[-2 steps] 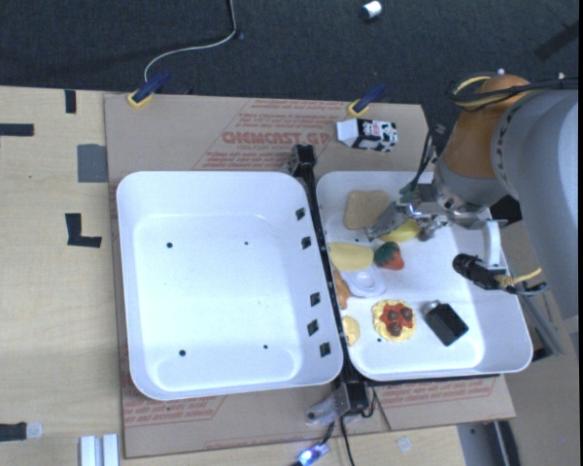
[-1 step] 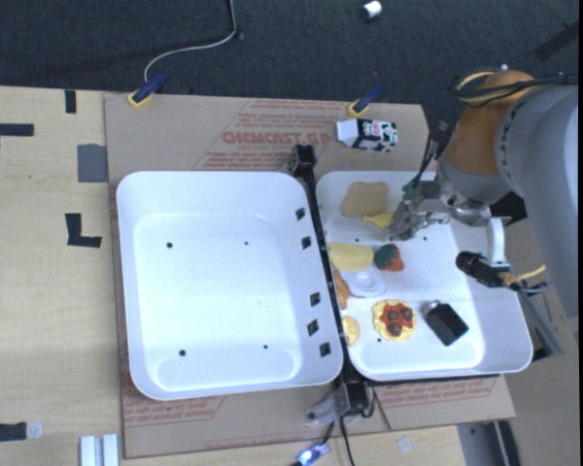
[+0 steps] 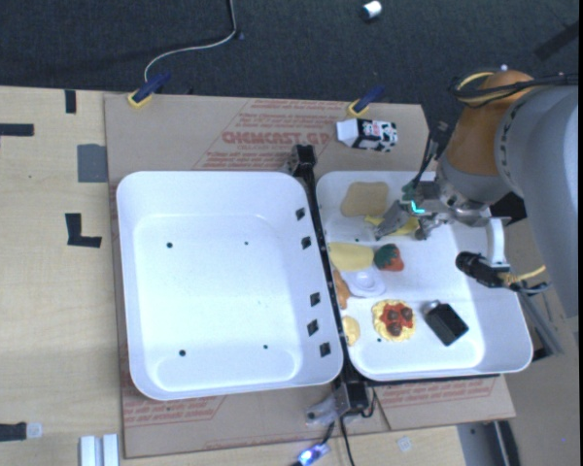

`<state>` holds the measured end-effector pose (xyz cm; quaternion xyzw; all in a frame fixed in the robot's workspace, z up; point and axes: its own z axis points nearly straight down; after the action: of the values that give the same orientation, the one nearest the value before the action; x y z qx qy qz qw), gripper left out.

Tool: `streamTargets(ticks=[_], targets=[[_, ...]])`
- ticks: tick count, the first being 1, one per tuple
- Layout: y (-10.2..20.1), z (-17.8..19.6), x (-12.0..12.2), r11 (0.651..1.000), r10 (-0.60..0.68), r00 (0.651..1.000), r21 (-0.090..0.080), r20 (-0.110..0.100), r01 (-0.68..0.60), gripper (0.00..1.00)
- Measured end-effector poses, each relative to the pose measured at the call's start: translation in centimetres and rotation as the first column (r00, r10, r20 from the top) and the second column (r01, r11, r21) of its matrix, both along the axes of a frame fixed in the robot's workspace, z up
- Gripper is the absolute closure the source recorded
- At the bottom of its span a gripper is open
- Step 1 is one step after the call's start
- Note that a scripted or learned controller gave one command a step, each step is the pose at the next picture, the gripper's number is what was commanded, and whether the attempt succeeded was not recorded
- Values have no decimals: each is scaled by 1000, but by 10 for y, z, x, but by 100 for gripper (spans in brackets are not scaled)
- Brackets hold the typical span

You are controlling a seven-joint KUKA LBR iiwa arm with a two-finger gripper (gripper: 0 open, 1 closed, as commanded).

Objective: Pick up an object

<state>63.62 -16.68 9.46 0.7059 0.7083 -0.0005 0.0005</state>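
Gripper [image 3: 408, 219] low in right bin [image 3: 505, 362], upper middle; can't tell its state. Center it over yellow piece [image 3: 381, 223] before you lift.

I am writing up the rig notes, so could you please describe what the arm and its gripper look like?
The arm is bulky and rounded, grey, with a glossy orange band above the wrist. Thin dark cables run down to the gripper, a small dark metal assembly with a tiny teal light on it.
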Motion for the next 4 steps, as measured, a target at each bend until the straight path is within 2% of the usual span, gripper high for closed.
streamTargets(ticks=[1,2,3,4], targets=[[1,10,0,1000,1,1000,0,0,-1,100],[1,9,0,1000,1,1000,0,0,-1,0],[-3,-11,32,1000,0,1000,3,-10,0,0],[-3,-1,30,1000,1,1000,3,-16,-1,100]])
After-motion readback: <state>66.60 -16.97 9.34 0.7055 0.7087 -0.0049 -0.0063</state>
